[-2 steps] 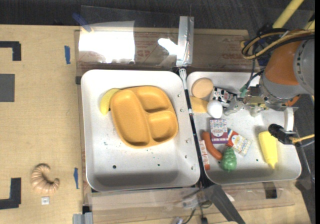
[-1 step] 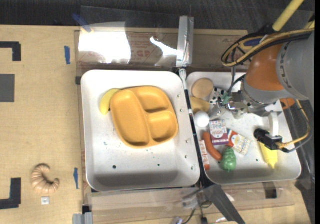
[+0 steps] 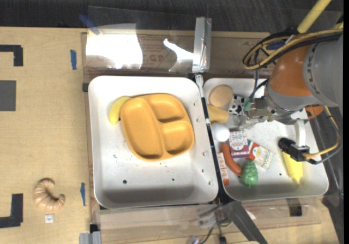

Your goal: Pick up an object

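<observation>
Plastic dominates your camera view: two shallow white bins sit side by side on the tan desk (image 3: 43,128). The left bin (image 3: 103,183) carries a smooth orange divided tray (image 3: 157,125) with rounded corners, and a yellow banana-shaped piece (image 3: 115,109) peeks out at its 9 o'clock. The right bin (image 3: 316,183) is crowded: a round tan ball (image 3: 221,95), a white egg-like shape (image 3: 221,134), a dice-patterned cube (image 3: 235,107), a printed carton (image 3: 238,143), a red sausage (image 3: 231,161), a knobbly green piece (image 3: 249,174) and a yellow piece (image 3: 294,167) at 4 o'clock. The gripper (image 3: 253,113) hovers at the bin's centre, above the carton; you cannot tell its finger state. A coiled pinkish croissant shape (image 3: 49,194) lies on the desk at 8 o'clock.
</observation>
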